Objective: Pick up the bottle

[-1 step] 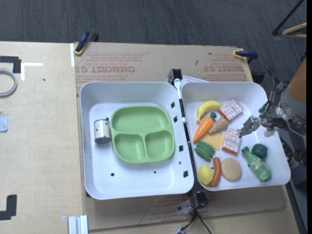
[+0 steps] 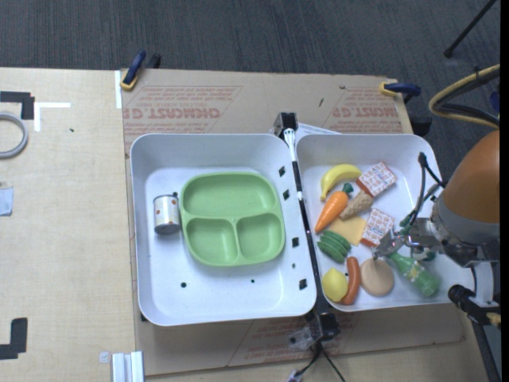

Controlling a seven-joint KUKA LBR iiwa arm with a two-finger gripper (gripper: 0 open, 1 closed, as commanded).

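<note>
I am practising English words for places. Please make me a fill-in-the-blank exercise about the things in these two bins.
1. The green tray lies in the ____ bin.
2. The small can stands to the ____ of the tray.
3. The banana lies in the right bin together with an orange ____.
4. The hand is over the ____ bin, near the green bottle.

Missing words: left; left; carrot; right

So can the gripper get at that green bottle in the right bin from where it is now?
Probably yes. The gripper sits right at the green bottle, which lies on the right bin floor with nothing on top of it.
</note>
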